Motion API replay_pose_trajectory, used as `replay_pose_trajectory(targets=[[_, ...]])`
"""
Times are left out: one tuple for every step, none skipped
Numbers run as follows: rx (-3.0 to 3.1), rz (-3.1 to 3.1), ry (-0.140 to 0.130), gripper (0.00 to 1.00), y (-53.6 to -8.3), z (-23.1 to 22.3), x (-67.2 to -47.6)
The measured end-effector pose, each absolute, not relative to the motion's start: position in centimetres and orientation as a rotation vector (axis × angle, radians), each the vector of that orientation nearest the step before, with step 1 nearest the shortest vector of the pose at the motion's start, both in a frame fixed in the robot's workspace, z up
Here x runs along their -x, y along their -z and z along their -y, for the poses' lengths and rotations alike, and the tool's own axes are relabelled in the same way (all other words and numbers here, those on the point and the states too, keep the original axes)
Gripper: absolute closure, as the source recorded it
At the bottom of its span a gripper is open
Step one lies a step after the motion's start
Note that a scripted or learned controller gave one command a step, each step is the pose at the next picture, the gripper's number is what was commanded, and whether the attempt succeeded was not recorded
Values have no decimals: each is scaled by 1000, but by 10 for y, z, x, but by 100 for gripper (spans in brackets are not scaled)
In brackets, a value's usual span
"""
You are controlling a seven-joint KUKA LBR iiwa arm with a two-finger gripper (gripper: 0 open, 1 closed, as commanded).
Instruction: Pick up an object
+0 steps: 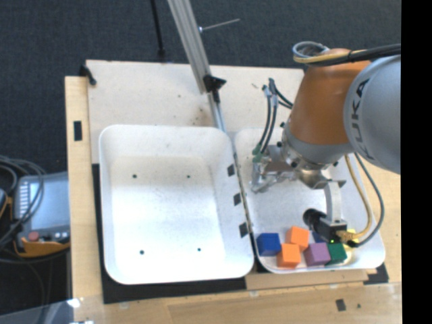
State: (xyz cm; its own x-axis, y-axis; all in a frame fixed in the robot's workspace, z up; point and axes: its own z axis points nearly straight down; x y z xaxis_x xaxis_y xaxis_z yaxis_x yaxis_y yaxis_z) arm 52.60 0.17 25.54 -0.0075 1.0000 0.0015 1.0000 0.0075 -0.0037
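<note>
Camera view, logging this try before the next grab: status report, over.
Gripper at right bin's left side, nothing seen held. Blue cube, orange cubes, purple cube, green cube bunched at near edge. No clutter between.

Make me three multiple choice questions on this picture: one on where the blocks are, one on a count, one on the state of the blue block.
1. Where do the coloured blocks sit? A, left bin; B, bare bench; C, right bin.
2. How many blocks are orange? A, one; B, two; C, three.
3. The blue block is: A, lying on the bin floor; B, held in the gripper; C, stacked on another block.

Answers:
1 C: they cluster at the right bin's near edge.
2 B: two orange blocks lie close together.
3 A: it rests on the floor, apart from the gripper.
</note>
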Motion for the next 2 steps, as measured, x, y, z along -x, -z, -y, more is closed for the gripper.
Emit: replay_pose_trajectory(targets=[[2215, 2228, 1, 100, -245, -44, -544], [2213, 2226, -3, 100, -228, -91, -549]])
